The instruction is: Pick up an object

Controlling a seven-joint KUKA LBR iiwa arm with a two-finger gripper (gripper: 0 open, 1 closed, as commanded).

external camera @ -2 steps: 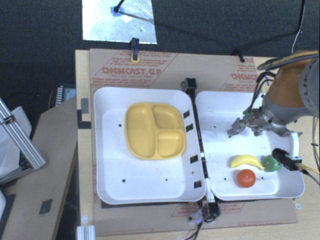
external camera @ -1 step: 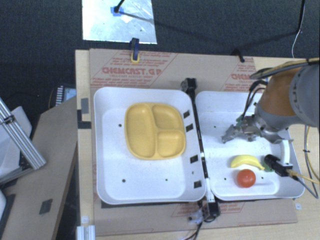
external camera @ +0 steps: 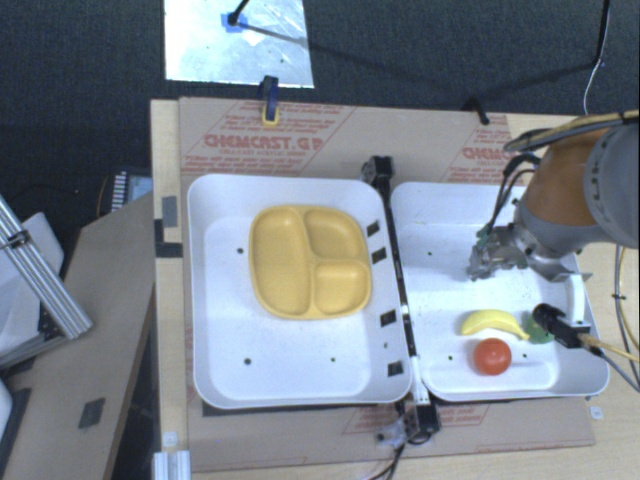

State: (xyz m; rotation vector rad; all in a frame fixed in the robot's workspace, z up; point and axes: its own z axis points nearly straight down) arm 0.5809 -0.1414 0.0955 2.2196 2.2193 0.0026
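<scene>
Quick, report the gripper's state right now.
Gripper: over the right bin, above the banana and the tomato, touching neither. Open or closed: cannot be told.

Glossy white plastic bins (external camera: 230, 368), matt yellow tray (external camera: 305, 261) — smooth

The arm (external camera: 585, 193) ran off the right edge, its upper length unseen. The tool (external camera: 487, 258) was too small and blurred to read its fingers. Below it, the banana's (external camera: 493, 323) green end was indistinct.
</scene>
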